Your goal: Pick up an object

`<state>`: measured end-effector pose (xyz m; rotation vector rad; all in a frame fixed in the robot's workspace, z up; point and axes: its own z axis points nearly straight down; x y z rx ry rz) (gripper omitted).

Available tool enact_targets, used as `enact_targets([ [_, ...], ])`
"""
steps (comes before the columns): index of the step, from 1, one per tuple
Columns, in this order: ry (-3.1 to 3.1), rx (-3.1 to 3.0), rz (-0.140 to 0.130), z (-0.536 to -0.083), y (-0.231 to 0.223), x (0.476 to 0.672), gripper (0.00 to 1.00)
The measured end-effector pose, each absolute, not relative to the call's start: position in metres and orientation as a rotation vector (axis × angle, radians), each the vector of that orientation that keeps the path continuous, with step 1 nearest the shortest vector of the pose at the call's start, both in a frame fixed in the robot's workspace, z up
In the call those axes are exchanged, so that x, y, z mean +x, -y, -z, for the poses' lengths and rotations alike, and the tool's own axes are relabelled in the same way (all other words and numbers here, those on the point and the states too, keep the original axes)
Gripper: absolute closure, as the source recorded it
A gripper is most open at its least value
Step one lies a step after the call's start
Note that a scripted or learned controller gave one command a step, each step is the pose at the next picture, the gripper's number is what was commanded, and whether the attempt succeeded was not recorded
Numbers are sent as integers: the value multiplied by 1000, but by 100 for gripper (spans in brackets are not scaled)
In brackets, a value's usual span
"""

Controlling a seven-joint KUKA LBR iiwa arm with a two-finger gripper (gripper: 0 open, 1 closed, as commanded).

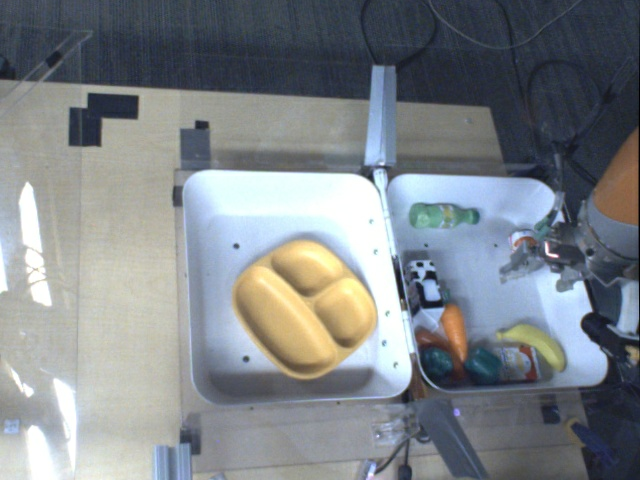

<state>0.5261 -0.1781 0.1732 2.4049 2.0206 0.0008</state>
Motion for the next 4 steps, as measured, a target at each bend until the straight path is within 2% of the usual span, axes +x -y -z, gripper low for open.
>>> enact_targets([
  [1,-1763,2598,-2,-219,192,540,0],
  [3,-1900,2496,-5,-86,193,644,0],
  [4,-1909,2483,-11,-97,191,647,100],
])
